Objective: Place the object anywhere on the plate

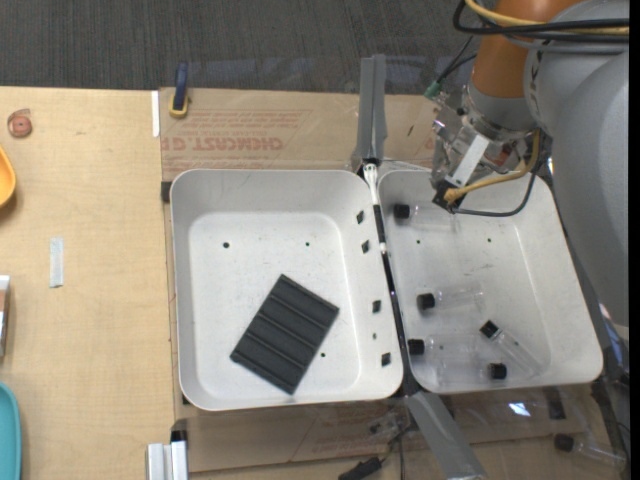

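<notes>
A black ribbed rectangular plate [286, 332] lies tilted on the floor of the left bin [200, 268], toward its near side. Several small black pieces sit in the right bin [560, 298]: one near the far left corner [401, 210], one at mid-left [425, 301], and others along the near side [489, 329]. Faint clear bodies [462, 296] seem attached to some of them. My gripper [458, 160] hangs over the far edge of the right bin, well above the floor and apart from every piece. Nothing shows in it.
A grey divider bar [372, 118] runs between the bins at the back. Brown cardboard [260, 133] lies behind the left bin. The arm's bulk [590, 118] covers the right bin's far right side. A wooden bench top [80, 268] lies to the left.
</notes>
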